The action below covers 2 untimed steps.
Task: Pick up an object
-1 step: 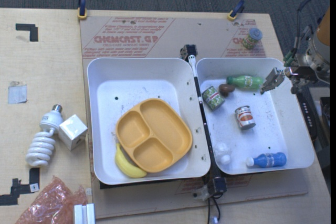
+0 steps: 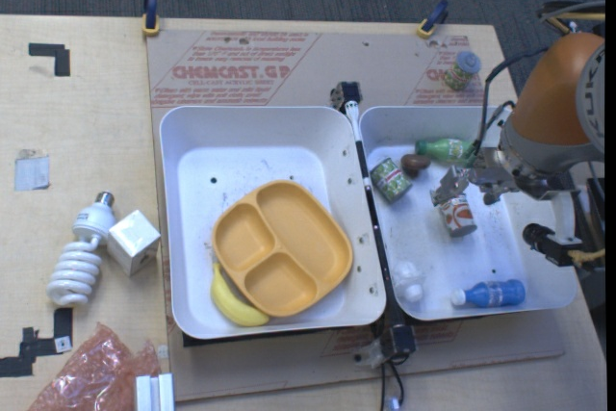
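**Hand hanging over a small can in the right bin**

The grey metal two-finger hand (image 2: 460, 188) is hanging right of centre in the frame, over the shallow white right bin (image 2: 539, 298). Its grey arm with the orange band (image 2: 558, 96) is reaching in from the right edge. Whether the hand is spread or closed cannot be told from this slanted view, and nothing can be seen held in it.

Just below the hand, touching or nearly touching it in the picture, a small red-and-white labelled can (image 2: 459, 217) is lying tilted on the bin floor. Up and to the left, a green plastic bottle (image 2: 443, 149) is lying on its side along the bin's far wall, with a small dark brown rounded object (image 2: 416, 165) just beside it. Left of that, a green-labelled can (image 2: 390, 180) is leaning near the wall between the bins. Toward the lower right of the bin, a blue plastic bottle with a white cap (image 2: 491, 295) is lying on its side.

The white left bin (image 2: 192, 168), in the middle of the frame, is holding a yellow-orange three-compartment plastic tray (image 2: 281, 248), which is partly covering a yellow banana (image 2: 231, 301).

At the lower left of the frame, a white spiral light bulb (image 2: 81, 255) and a small white cube (image 2: 134, 241) are resting on the tabletop (image 2: 77, 140).
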Each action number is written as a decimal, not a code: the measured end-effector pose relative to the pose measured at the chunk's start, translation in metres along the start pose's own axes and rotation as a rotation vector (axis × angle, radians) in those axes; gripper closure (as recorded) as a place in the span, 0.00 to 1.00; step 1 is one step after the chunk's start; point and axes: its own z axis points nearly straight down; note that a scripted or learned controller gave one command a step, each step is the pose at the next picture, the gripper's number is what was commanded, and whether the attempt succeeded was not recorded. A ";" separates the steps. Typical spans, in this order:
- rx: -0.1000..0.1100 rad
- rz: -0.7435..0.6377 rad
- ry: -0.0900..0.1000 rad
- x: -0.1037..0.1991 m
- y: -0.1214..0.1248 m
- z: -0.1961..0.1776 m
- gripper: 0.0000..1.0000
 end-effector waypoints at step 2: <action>0.007 0.000 -0.001 0.034 0.089 0.037 0.00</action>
